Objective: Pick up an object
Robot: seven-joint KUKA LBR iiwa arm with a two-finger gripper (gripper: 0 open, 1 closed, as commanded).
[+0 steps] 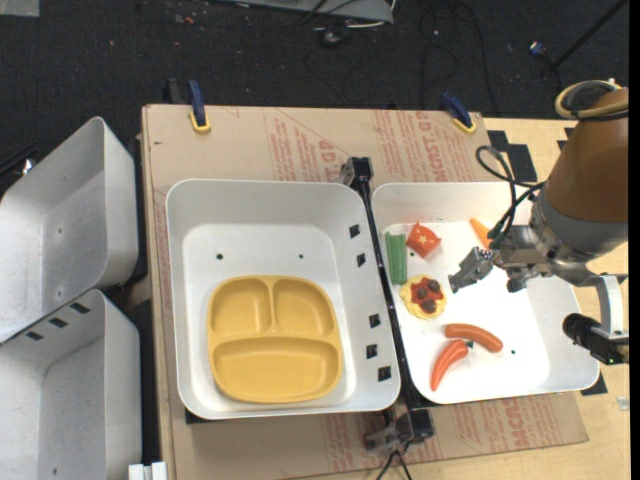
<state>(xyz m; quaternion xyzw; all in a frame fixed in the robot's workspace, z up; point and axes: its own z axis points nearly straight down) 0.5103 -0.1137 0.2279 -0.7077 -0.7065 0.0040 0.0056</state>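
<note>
The right bin holds several toy foods. A green strip lies by its left wall, with a red piece beside it. A round yellow tart topped with berries sits below them. A brown sausage and a red chili pepper lie toward the front. An orange piece shows near the arm's cables. My gripper hangs over the bin's middle, just right of the tart and above the sausage, with nothing seen in it.
The left bin holds a yellow divided plate. A black divider runs between the bins. Two more white bins stand off the bench at the left. The arm's grey and orange body covers the right bin's far right corner.
</note>
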